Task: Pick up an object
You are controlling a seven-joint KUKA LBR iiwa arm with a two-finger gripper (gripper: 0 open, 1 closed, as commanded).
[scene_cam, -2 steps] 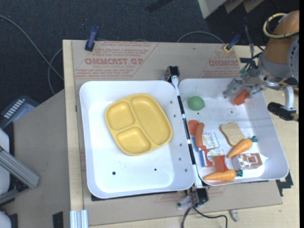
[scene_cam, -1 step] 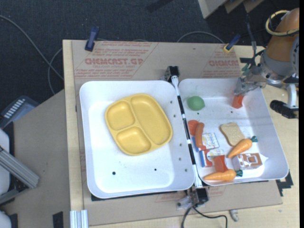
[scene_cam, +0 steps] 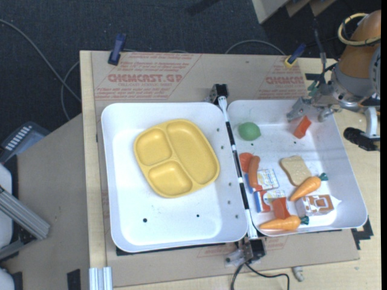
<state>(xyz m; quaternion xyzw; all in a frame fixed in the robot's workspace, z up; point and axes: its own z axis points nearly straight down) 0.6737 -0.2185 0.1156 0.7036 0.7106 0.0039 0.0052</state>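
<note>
- Camera view shows two white bins side by side on the bench (scene_cam: pixel 91 162); the left bin (scene_cam: pixel 121 210) carries a yellow divided plate (scene_cam: pixel 175 157), and the right bin (scene_cam: pixel 344 162) carries the small things, probably gathered there so the arm can choose among them.
- Most things lie in the near half of the right bin: a bread slice (scene_cam: pixel 295 169), two carrots (scene_cam: pixel 306 186) (one beside the bread, one at the near rim), a sausage (scene_cam: pixel 254 164), some small packets.
- A green ball (scene_cam: pixel 248 130) lies apart, close to the divider.
- The pincer (scene_cam: pixel 309 114) is over the far part of the right bin, with the arm (scene_cam: pixel 357 59) coming from the right.
- A red block (scene_cam: pixel 302 126) is just under it, tilted, and seems to be the chosen thing.
- Whether the fingers are spread or pressing on the block, I cannot tell; they are too small and blurred.
- I judge the grasp is not yet confirmed.
</note>
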